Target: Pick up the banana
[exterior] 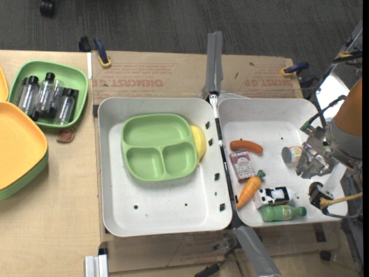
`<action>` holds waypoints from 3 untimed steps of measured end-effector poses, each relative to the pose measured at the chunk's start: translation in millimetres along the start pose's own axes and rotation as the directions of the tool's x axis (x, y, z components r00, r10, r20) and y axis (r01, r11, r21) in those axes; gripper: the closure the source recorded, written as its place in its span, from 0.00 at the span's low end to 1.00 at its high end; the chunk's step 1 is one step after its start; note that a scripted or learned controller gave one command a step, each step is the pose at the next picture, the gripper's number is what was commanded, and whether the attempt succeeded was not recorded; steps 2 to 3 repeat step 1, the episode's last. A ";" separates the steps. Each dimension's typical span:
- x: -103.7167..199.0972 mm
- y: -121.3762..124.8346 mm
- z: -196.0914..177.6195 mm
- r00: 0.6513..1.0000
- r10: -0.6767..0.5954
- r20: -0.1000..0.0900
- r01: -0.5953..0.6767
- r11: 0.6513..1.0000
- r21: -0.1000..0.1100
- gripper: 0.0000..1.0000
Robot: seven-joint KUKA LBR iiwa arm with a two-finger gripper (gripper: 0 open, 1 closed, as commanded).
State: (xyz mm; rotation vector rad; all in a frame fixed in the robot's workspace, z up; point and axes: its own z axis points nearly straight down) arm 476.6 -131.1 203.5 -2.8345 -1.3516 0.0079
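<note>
Lowest in frame, a green plastic bottle (282, 213) in the right white bin (271, 111). Task unstarted: yellow banana (199, 142) in left bin, tucked against green divided tray (158, 148). Gripper (307, 165) well apart, grip unreadable.

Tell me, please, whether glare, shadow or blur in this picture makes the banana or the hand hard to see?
In the camera view the light is even and soft; the banana is sharp but mostly hidden behind the green plate, with no glare on it. The hand is dark and cluttered against the white bin, so its fingers are hard to make out. Shadows are faint.
</note>
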 end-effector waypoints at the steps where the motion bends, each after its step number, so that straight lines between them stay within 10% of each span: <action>1: 38.0 -21.4 13.7 0.998 0.056 0.001 -0.056 0.998 0.002 1.00; 3: 38.0 -21.4 13.7 0.998 0.056 0.001 -0.056 0.998 0.002 1.00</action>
